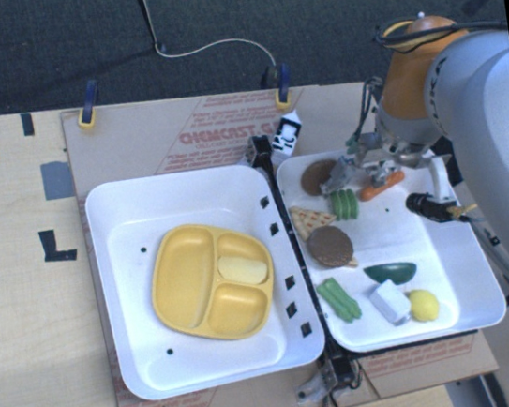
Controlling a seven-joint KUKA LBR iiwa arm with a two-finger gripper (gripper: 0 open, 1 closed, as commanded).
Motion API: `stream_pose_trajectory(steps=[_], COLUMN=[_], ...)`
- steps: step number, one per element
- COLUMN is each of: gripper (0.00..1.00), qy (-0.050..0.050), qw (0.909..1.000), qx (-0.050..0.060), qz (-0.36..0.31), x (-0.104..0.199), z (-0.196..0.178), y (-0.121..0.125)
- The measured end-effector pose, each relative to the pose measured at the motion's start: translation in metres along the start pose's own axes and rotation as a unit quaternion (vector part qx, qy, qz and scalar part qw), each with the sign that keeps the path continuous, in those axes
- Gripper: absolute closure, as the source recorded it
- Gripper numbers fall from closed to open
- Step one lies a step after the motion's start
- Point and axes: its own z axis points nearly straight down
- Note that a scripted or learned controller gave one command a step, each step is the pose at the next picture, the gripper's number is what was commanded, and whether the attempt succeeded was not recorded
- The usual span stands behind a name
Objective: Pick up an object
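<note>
My gripper [364,172] hangs low over the far end of the right bin [462,257]. Right beneath it lie a green ridged piece [344,204] and an orange carrot [381,187], with a brown disc [318,177] just to its left. I cannot tell whether it touches any of them. Further forward in the same bin are a tan wedge [308,219], a brown patty [330,246], a green pod [339,299], a dark green leaf shape [390,272], a white block [391,302] and a yellow lemon [423,305].
The left bin [122,265] holds a yellow divided plate [211,280] with a pale yellow piece [243,269] in one compartment. The grey arm [469,118] covers the right bin's far right corner. Clamps [87,107] and a cable [212,48] sit at the bench's back edge.
</note>
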Motion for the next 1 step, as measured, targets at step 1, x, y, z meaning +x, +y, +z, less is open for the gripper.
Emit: stream_pose_trajectory(steps=[1], gripper=[0.00], qy=[-0.002], qw=[1.0000], qx=[0.003], qz=[0.003], x=[0.0038], z=[0.0047], y=[-0.0627])
